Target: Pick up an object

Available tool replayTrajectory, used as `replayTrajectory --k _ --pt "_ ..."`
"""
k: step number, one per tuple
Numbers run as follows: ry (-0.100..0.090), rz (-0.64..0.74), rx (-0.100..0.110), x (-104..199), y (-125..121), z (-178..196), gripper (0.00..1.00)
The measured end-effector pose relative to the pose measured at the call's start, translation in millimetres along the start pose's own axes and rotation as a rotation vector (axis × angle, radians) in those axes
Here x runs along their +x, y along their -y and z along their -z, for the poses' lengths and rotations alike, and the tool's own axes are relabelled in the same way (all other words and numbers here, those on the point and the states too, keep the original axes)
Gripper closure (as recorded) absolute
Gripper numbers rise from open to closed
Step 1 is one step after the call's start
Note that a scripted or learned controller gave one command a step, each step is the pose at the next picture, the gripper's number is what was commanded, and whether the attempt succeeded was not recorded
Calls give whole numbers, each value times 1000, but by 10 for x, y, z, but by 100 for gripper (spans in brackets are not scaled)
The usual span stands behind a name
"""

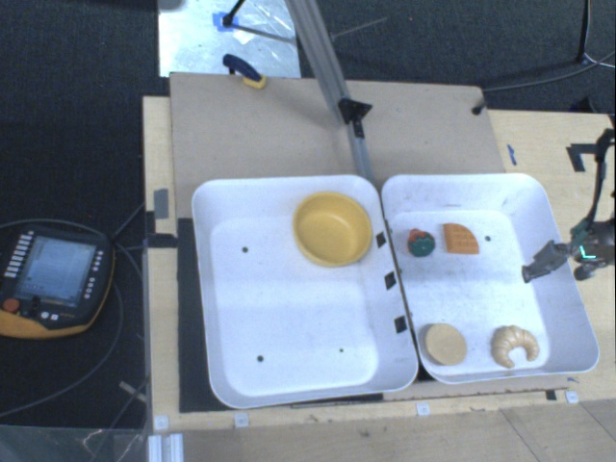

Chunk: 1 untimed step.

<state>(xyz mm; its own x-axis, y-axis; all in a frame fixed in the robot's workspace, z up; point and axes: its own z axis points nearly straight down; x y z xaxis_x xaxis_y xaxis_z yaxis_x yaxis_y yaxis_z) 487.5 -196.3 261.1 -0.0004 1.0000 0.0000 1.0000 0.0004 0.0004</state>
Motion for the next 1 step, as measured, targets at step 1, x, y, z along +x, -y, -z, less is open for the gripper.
replayTrajectory --k 1 --pt "0 0 0 0 0 -1 0"
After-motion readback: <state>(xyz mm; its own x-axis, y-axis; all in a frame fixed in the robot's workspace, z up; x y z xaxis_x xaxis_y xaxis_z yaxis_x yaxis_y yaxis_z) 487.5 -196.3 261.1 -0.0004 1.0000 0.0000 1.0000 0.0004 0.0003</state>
